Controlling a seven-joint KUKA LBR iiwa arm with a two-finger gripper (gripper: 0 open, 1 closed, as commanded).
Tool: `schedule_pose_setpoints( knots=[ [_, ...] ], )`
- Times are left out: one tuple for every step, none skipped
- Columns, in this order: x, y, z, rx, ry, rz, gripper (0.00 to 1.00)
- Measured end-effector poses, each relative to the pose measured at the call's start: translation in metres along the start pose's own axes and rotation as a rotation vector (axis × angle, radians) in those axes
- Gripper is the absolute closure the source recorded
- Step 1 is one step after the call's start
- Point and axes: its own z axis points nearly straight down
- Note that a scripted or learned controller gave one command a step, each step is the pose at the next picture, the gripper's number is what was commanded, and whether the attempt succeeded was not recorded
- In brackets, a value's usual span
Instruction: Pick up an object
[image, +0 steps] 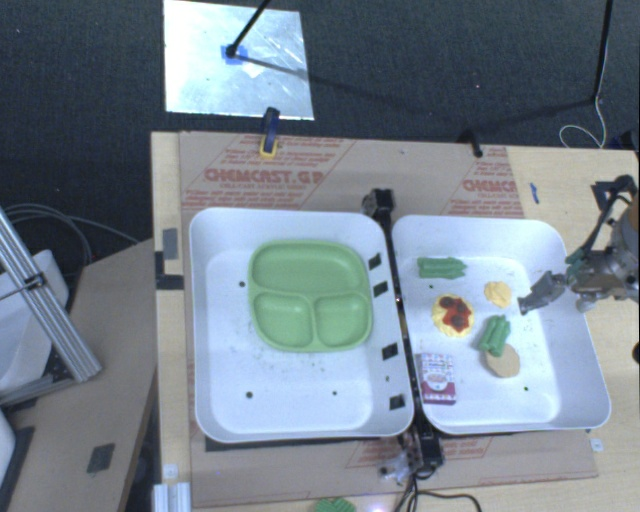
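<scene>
The claw (532, 298) hangs over the right bin (575, 392), near its right wall; whether it is open or closed, I cannot tell. It holds nothing I can see. The yellow piece (497, 293) lies just beside it, untouched. This looks like the approach; next it should centre over that piece and descend.

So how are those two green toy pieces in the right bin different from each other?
The upper green piece lies level near the right bin's far side; the lower green piece lies tilted nearer the middle. The upper one sits alone, while the lower one touches or overlaps a tan round piece. The upper one looks slightly longer. Both are green, small and oblong.
</scene>
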Motion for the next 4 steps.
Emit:
schedule_pose_setpoints(
  knots=[
    [0.015, 0.054, 0.054, 0.000, 0.000, -0.004, 0.00],
    [0.046, 0.094, 0.068, -0.002, 0.001, -0.005, 0.00],
    [0.006, 0.074, 0.166, -0.007, 0.005, 0.008, 0.00],
    [0.035, 0.037, 0.161, -0.014, -0.004, 0.005, 0.00]
  ],
)
